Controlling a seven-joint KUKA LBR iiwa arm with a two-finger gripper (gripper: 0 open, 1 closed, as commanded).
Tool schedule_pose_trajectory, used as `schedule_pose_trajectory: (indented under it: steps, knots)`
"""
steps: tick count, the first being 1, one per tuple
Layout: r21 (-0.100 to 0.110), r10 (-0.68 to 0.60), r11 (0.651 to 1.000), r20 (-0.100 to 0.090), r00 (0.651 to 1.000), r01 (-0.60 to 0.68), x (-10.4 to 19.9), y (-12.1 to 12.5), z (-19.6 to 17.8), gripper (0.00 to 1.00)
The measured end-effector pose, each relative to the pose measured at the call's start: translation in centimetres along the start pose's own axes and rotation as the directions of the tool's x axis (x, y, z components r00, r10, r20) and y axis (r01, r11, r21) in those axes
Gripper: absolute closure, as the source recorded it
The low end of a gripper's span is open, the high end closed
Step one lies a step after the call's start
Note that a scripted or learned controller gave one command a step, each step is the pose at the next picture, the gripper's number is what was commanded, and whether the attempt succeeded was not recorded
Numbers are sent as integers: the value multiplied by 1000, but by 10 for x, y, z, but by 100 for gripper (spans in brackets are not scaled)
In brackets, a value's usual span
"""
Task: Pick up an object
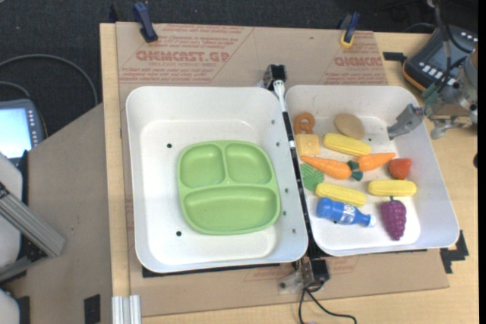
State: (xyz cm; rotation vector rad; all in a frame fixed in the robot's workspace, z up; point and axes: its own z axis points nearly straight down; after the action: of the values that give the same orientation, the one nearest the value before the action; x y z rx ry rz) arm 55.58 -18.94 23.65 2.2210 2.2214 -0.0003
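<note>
The left bin [144,163] holds a green tray [228,187] with three compartments, lying a little toward the bin's right wall.

The right bin [437,186] holds the toy food. Along its far side lie a small ring [304,121] and a tan potato [349,125]. Below them are a cheese block [307,145], a corn cob [347,144] and two carrots [328,165] [376,161]. A tomato [399,168] sits just beside the right carrot's tip. Nearer the front edge lie a green piece [311,178], two more yellow cobs [341,194] [392,187], a blue bottle [343,212] on its side, and purple grapes [392,217] (closest to the front right corner).

The gripper [402,123] hangs at the bin's far right corner, just over the rim, apart from the food. I cannot tell how its jaws stand.
</note>
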Motion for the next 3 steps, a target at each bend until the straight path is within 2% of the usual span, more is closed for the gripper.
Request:
schedule_pose_trajectory:
  steps: [1, 2, 3]
  knots:
    - [9, 4, 1000, -3, 1000, -4, -36, -19, 80, 0]
    - [2, -6, 1000, -13, 1000, 6, -28, -27, 153, 0]
    - [-4, -3, 1000, 1, 1000, 3, -19, 15, 152, 0]
